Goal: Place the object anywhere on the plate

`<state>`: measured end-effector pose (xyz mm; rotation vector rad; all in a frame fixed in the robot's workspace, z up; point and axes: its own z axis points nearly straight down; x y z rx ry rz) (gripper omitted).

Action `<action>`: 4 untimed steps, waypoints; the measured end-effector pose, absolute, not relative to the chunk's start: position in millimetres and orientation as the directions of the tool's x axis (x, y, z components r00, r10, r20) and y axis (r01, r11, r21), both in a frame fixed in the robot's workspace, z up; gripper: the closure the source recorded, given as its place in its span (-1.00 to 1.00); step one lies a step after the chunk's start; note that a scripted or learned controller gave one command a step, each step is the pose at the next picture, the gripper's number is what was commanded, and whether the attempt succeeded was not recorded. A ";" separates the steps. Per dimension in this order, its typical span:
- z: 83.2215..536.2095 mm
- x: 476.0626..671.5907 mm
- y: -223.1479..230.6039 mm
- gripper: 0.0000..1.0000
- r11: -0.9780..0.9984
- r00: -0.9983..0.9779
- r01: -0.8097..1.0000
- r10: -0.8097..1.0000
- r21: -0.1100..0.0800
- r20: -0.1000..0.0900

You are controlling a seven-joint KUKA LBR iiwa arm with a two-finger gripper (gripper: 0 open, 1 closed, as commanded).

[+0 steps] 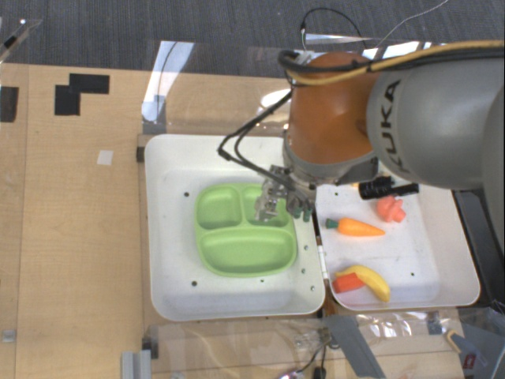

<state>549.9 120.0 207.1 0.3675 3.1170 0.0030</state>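
Arm over the green plate

The gripper [272, 201] hangs over the plate's [237, 251] far right section; I cannot tell its grip.

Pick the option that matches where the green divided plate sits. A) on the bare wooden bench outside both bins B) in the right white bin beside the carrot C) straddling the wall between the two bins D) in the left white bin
D: the green plate lies wholly inside the left bin, while the carrot lies in the right bin.
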 end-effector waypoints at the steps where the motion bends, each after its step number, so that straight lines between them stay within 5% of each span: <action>1: 218.3 514.0 114.3 1.00 0.999 -0.999 -0.047 -0.047 0.002 -0.004; 2: 201.5 499.9 83.7 1.00 0.917 -0.917 -0.399 -0.399 0.001 -0.004; 4: 289.7 570.2 15.6 1.00 0.509 -0.509 -0.861 -0.861 -0.004 -0.007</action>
